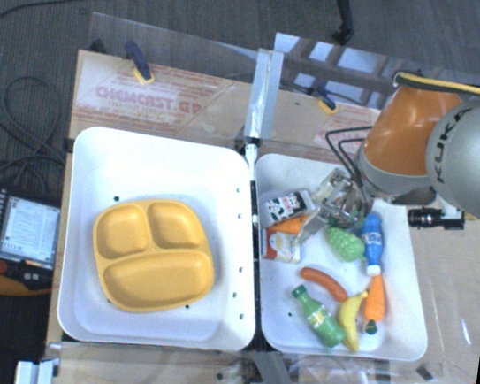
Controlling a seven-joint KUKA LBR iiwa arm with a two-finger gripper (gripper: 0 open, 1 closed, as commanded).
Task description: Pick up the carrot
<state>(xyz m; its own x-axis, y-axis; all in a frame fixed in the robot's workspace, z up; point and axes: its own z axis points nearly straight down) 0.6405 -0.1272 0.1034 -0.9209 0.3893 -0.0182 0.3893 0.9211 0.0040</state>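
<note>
Right bin [405,345] crowded — carrot [375,298] near its right wall, pincer [334,205] grip unclear.

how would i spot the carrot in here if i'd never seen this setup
Look in the right-hand white bin, near its right wall. The carrot is the small orange cone standing beside the banana, just below the blue bottle, with a green tip at its lower end.
</note>
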